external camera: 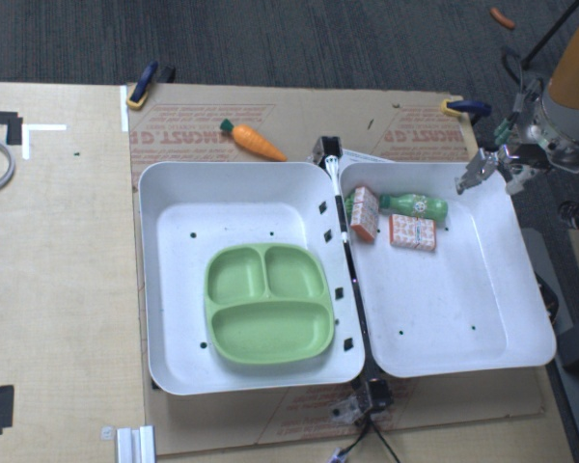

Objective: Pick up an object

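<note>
We have not yet picked anything up: our gripper (482, 169) hangs over the right bin's (463, 307) far right corner, and we cannot tell its state. The candidates, a green bottle (415, 204) and two small cartons (386, 225), lie at that bin's far left. The left bin (174, 258) holds a green divided plate (268, 303). A toy carrot (253, 140) rests on the cardboard (299, 119) beyond, with dark carpet (270, 17) past the bench.
</note>
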